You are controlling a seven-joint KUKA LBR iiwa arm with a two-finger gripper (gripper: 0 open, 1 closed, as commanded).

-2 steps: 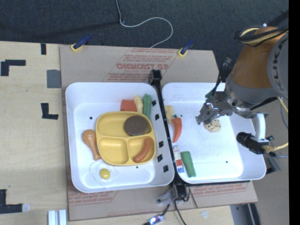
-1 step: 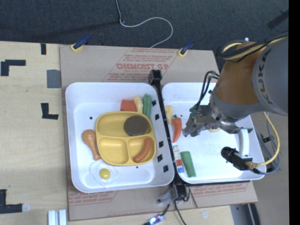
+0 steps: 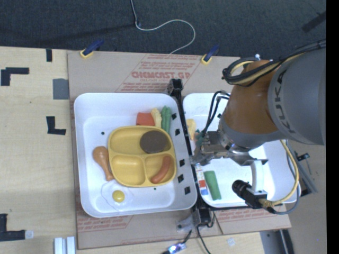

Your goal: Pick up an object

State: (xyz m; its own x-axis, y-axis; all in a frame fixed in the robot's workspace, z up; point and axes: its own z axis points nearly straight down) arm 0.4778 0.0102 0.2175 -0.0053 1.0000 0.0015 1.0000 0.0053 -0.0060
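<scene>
Camera view
Landmark: the black divider [image 3: 183, 136] that runs between the two white bins.
Left bin [image 3: 87, 115]: a yellow food tray [image 3: 127, 165] lies in it, just left of the divider.
On the tray: a brown patty [image 3: 154, 141] and a toy sausage [image 3: 163, 169], both on the side nearest the divider.
Around the tray: a toy drumstick [image 3: 101, 160] on the side far from the divider, a fried egg [image 3: 118, 197] below the tray, and red, yellow and green toy food [image 3: 154, 117] above the tray.
Right bin [image 3: 241, 200]: a green block [image 3: 212, 184] lies just right of the divider, near its bottom end.
Arm [image 3: 275, 107]: big, grey and orange, it hangs over the right bin.
Gripper [image 3: 207, 146]: low, close to the divider and just above the green block. Its tips are hidden, so I cannot tell how wide it is or if it has anything.
Thing to pick: I think the green block, since it is nearest.
What could go wrong: the gripper may bump the divider. It may also come down beside the block and push it away.
</scene>
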